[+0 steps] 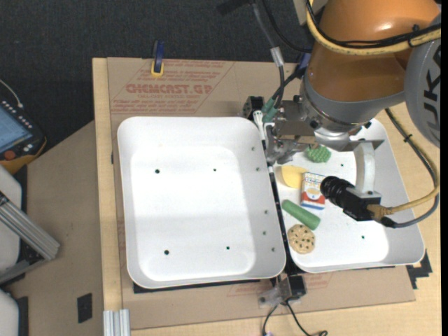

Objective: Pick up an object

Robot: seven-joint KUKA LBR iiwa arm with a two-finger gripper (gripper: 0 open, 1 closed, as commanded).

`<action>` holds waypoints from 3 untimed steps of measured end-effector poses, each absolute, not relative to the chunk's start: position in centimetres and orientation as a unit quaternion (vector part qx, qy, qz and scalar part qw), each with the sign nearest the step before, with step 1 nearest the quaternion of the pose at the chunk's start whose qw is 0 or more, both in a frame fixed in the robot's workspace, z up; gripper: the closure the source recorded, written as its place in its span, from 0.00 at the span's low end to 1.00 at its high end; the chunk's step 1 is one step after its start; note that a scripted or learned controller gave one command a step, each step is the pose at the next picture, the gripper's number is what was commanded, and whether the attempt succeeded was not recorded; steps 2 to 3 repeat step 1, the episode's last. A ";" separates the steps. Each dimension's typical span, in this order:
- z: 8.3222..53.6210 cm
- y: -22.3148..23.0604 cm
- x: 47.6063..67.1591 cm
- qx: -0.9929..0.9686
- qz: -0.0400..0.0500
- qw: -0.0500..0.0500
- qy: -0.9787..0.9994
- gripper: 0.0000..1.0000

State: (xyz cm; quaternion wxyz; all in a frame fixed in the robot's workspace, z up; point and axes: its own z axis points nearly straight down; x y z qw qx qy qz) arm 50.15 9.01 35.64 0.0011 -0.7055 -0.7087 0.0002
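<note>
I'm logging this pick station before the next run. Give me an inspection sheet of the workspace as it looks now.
Surface: left bin and right bin side by side on a cardboard sheet.
Job's things: in the right bin, cookie, green cylinder, small carton, yellow piece, green ridged piece.
Clutter: blue clip on the cardboard's far edge.
Grippers: gripper low over the right bin's far left corner.
Cables: black cables along the arm; a tan hose over the right bin.
Surroundings: dark floor.

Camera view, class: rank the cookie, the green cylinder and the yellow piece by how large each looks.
1. Green cylinder
2. Yellow piece and cookie: these look about alike, and the hand partly hides the yellow piece, so no ranking between them.
</note>
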 end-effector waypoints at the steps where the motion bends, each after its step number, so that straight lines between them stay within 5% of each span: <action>1: 44.3 15.2 48.5 -0.704 -0.005 -0.002 -0.710 1.00; 3: 44.3 15.2 48.5 -0.704 -0.005 -0.002 -0.710 1.00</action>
